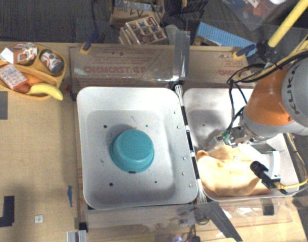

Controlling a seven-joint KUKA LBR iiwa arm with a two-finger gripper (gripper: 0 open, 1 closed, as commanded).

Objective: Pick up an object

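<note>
Camera view puts your hand low in the right bin, just above the tan cloth; you cannot tell its state. The teal bowl sits apart in the left bin. Limp cloth may slip out when lifted.

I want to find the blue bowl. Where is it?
The teal-blue bowl sits upside down near the middle of the left white bin, apart from the gripper over the right bin.

Teal bowl upturned, left bin; yellow cloth crumpled, right bin
</note>
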